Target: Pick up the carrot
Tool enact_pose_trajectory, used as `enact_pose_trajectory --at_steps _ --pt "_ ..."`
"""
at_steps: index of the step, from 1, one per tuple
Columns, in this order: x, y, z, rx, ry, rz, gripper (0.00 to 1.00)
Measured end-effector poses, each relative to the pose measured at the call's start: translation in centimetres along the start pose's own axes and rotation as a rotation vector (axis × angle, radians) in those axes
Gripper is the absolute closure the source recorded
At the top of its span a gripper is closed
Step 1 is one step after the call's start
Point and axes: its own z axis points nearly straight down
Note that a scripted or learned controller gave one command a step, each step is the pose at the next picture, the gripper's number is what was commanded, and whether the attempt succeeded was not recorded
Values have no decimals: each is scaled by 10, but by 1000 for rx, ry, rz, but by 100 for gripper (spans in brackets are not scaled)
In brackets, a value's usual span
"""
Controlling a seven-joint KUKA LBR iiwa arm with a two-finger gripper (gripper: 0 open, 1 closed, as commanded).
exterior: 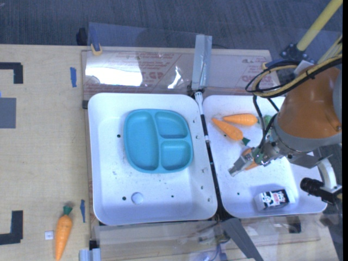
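Two orange carrots lie in the right bin (304,213) near its far edge: one (240,119) lies crosswise, the other (227,129) slants just in front of it. My gripper (242,165) hangs low over the middle of this bin, below and to the right of those two. Orange bits of a third carrot (252,166) show right at the gripper, partly hidden by it. Whether that carrot is gripped cannot be made out. A fourth carrot (63,230) with a green top lies outside the bins, on the bench at the near left.
A blue divided plate (159,140) sits in the left bin (103,189). A small black-and-white carton (272,198) lies in the right bin's near part. The grey arm with its orange band (310,110) covers the right bin's right side.
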Motion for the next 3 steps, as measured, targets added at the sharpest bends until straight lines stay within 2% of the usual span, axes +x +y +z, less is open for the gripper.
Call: enact_pose_trajectory --at_steps 1,2,3 --pt "-58 27 43 -4 -3 322 0" --pt "-55 -10 95 -10 -2 478 0" --pt "-69 62 92 -5 -1 832 0"
